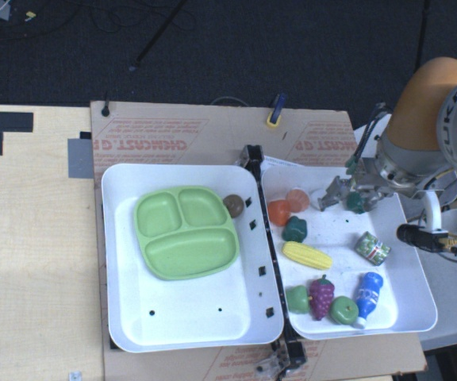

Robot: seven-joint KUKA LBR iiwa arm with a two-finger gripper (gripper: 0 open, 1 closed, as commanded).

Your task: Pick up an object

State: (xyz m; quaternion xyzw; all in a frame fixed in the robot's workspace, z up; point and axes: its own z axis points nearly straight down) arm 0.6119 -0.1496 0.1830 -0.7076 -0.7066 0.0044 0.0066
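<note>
The likeliest target is the small dark green piece [358,203] in the far right part of the right bin [419,308], since it lies right against the gripper [336,194]. I cannot tell whether it is gripped or merely lies under the wrist, nor whether the gripper is spread or pressed together; the grey metal there blurs into one shape.

It looks like a hollow plastic toy: light, stiff, smooth and probably a bit slippery, so it may squirt out of a pinch placed off centre. I would take it across its widest middle, coming straight down. It is not fragile.

To the left of the gripper sit a peach ball [297,200] and a red tomato [279,211], touching or nearly so. Round as they are, both will likely roll if nudged. Just nearer is a green pepper [295,229], then the corn [307,255], long enough to be gripped across its short axis. A can [372,248] lies tilted to the right, apart from the rest.

Along the near edge the grapes [321,297], an apple [343,309] and a blue bottle [368,294] crowd together, leaving little room for a clean grasp.

The left bin [125,308] holds a green tray [187,232] and a brown ball [233,205] beside it.
</note>
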